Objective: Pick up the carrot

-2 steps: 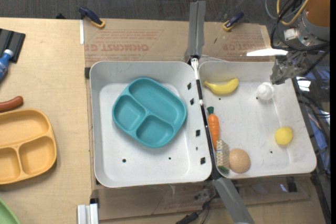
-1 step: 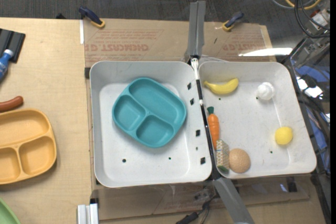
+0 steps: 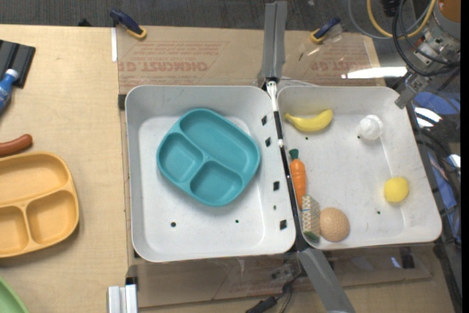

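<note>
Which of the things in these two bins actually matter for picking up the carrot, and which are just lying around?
For the job:
carrot, against the right bin's left wall

Just lying about:
banana
lemon
egg-shaped brown thing
small white thing
teal divided plate in the left bin
yellow tray on the bench
</note>
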